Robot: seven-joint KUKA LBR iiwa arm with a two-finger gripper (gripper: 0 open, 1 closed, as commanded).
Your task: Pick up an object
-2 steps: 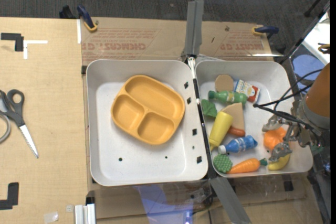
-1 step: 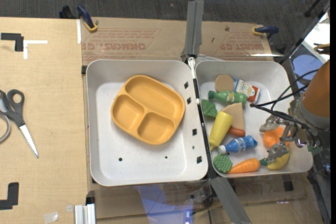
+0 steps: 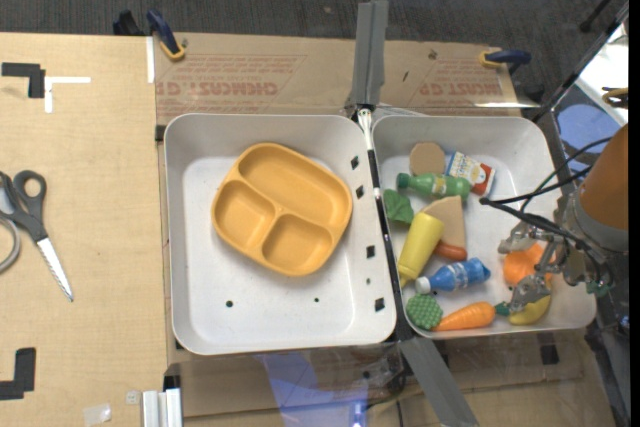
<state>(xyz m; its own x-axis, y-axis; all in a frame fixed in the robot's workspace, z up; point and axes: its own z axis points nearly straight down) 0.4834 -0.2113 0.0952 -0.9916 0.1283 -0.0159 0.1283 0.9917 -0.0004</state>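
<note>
Right bin (image 3: 540,137), shallow white plastic: gripper (image 3: 532,267) low at its right side, metal fingers straddling a rounded orange toy (image 3: 519,267); grip cannot be told. Nearby: tapered carrot (image 3: 466,317), yellow cylinder (image 3: 419,246), blue bottle (image 3: 455,276). Left bin (image 3: 190,245): three-compartment yellow tray (image 3: 281,208).

You can see red print, upside down, on the cardboard sheet (image 3: 300,75) behind the bins; its words can't be made out.

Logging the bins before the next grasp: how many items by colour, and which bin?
Yellow: 3 (divided plate, left bin; bottle; banana)
Green: 3
Orange: 2
Blue: 1
Tan: 2
Red-white carton: 1
Total: 12, with 11 in the right bin
</note>
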